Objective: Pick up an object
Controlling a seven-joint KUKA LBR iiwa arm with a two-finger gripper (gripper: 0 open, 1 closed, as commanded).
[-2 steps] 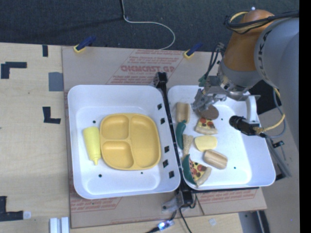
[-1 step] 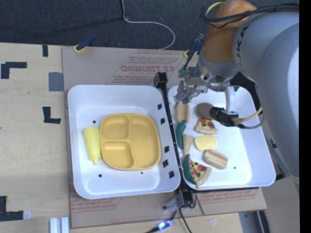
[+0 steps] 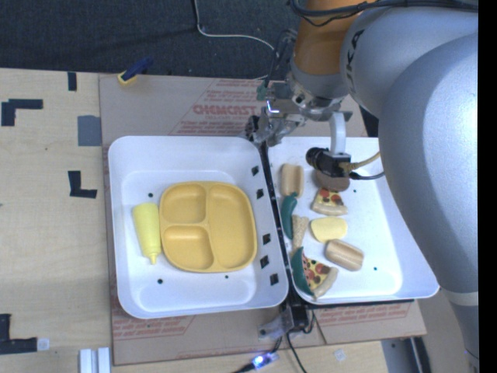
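Tan bread stick (image 3: pixel 290 179) is lying near my gripper (image 3: pixel 262 129), toward the view's bottom, long axis pointing back at it; I cannot tell whether my jaws are gaping.

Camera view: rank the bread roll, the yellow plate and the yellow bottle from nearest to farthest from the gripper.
1. Bread roll, top of the right bin, just below the gripper.
2. Yellow plate, middle of the left bin.
3. Yellow bottle, left bin, on the plate's far side.
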